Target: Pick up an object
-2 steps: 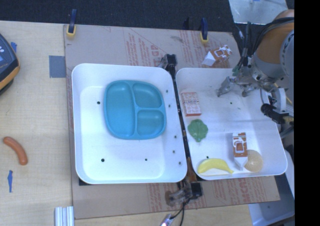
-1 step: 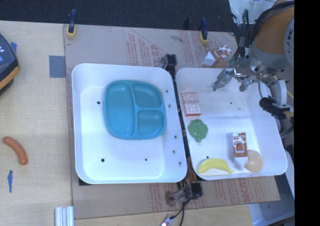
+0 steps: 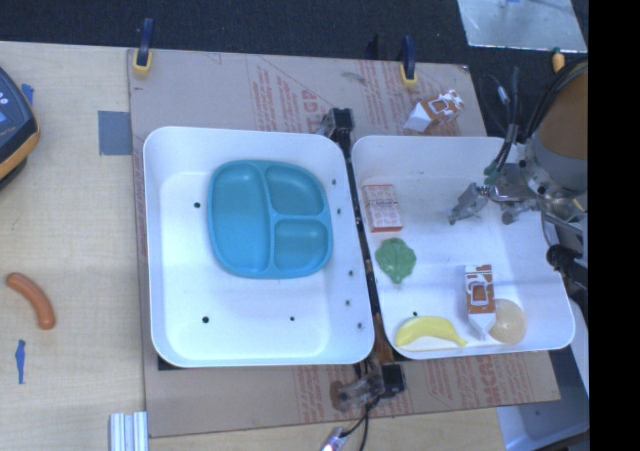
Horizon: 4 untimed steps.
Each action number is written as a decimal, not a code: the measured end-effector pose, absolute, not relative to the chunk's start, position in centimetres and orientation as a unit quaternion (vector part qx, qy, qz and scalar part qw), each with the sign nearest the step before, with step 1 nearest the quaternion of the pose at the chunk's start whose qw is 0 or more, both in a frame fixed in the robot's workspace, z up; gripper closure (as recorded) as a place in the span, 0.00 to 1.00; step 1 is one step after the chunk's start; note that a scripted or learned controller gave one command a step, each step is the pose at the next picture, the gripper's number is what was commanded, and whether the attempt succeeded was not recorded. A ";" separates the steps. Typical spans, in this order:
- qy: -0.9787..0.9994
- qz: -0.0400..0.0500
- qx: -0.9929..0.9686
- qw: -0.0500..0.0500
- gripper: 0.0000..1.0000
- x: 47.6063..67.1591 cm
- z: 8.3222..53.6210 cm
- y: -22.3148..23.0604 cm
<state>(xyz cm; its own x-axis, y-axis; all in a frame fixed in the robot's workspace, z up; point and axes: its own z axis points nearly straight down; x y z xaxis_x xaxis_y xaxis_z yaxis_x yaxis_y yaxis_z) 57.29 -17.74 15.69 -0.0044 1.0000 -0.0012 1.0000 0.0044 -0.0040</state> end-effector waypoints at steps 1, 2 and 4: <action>-0.708 0.001 -0.706 0.001 0.00 47.5 14.1 -19.7; -0.709 0.001 -0.705 0.002 0.00 47.6 12.3 -15.5; -0.709 0.000 -0.706 0.001 0.00 57.0 19.2 -4.4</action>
<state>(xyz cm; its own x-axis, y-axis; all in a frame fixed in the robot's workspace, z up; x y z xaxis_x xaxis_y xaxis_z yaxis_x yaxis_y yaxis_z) 56.98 -4.43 19.21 -0.0041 1.0000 0.0019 1.0000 0.0041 -0.0019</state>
